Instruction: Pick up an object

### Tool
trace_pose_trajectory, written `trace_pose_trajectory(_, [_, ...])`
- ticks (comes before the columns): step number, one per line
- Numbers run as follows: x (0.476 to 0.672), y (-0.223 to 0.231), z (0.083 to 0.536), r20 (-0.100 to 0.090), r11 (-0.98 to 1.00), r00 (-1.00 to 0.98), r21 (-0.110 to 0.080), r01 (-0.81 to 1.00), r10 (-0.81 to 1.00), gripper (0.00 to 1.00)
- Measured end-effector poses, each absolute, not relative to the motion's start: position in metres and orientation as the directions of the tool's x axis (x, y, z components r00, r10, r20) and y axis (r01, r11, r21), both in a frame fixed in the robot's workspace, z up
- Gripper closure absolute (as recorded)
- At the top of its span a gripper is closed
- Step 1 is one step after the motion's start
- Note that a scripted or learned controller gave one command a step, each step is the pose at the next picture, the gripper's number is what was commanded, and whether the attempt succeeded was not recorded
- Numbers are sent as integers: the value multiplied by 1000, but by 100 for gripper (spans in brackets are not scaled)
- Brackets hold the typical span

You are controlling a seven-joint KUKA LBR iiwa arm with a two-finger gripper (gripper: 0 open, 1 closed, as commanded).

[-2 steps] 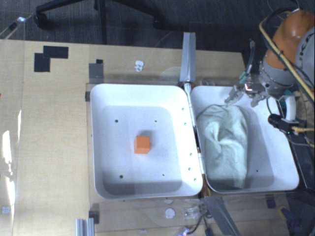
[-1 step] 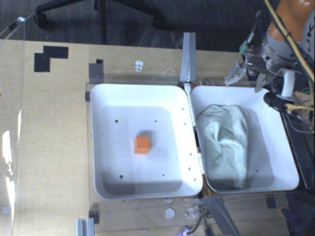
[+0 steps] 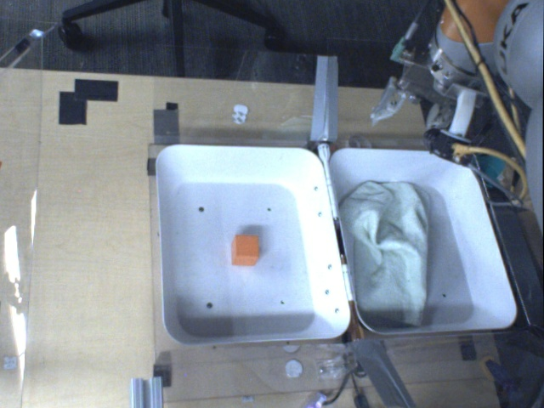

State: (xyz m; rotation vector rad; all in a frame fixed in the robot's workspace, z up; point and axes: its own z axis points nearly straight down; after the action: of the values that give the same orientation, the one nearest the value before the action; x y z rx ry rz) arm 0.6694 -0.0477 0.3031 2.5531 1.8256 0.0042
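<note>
Camera view: the hand hangs high beyond the right bin's far rim, its opening impossible to tell, carrying nothing. The orange cube sits mid left bin; picking is not begun.

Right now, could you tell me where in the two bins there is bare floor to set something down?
The left white bin is bare all around the small orange cube. The right white bin is crowded: the crumpled pale-green cloth fills its middle, leaving a strip along the right wall.
</note>
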Motion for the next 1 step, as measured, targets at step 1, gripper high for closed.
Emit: trace_pose_trajectory(1, [659, -10, 204, 0, -335, 335, 0, 942, 942, 0])
